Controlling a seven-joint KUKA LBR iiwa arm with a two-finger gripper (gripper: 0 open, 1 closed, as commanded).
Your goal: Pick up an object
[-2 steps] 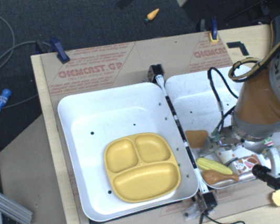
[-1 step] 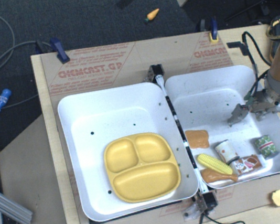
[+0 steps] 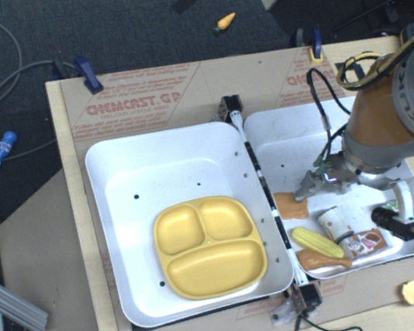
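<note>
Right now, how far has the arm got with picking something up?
Done: the grey arm's gripper is low in the right white bin. In hand: nothing visibly held. Left: grasp and lift an item, for example the yellow corn cob or the small tin can nearby.

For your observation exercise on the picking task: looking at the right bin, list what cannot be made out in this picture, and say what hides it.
- Gripper: its fingers are too small and blurred in the camera view to judge.
- Right bin: its right side is hidden under the arm.
- Can: label too small to read.
- Brown packet: print blurred.
- Corn: covers part of the orange piece.
</note>
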